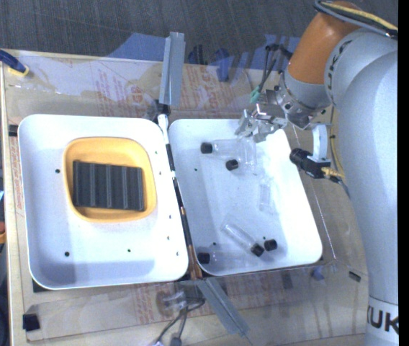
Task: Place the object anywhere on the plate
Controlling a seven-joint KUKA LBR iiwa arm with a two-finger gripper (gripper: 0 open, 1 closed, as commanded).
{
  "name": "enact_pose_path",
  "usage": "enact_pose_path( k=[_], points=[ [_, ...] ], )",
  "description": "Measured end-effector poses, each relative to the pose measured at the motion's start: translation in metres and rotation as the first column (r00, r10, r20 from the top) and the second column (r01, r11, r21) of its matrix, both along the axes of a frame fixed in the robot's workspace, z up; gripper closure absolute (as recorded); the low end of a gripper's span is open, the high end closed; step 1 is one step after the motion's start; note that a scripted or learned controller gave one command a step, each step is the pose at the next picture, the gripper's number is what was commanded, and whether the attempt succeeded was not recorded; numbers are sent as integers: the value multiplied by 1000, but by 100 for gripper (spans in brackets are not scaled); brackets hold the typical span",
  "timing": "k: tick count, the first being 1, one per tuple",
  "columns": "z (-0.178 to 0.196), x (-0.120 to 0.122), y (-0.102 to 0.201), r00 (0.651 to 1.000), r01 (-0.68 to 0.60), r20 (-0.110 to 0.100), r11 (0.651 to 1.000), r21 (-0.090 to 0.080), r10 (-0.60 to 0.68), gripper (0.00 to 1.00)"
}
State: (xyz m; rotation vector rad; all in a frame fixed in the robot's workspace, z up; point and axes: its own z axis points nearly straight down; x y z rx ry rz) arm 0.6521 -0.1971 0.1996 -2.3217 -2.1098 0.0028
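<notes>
A yellow plate [82, 150] lies in the left bin [46, 251], with a dark ribbed block [109, 186] resting on it. Several clear tubes with black caps are scattered in the right bin [302, 247]: one capped tube [232, 164] near the middle top, another cap [206, 148] to its left, a tube [242, 236] near the front with two caps [263, 248] beside it. My gripper [253, 127] hovers over the back edge of the right bin. A faint clear tube [250, 153] lies just below it; I cannot tell whether the gripper touches it.
A metal divider rail [170, 71] runs up from between the bins. One more black cap [203, 257] sits in the front left corner of the right bin. Blue clamps [9, 60] stand at the bench's far left.
</notes>
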Motion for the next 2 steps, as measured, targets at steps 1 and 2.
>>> enact_pose_path(
  k=[1, 2],
  points=[
    [13, 5, 64, 949, -316, 0, 949, 0, 316, 100],
    [11, -7, 118, 846, -534, 0, 846, 1, 534, 100]
  ],
)
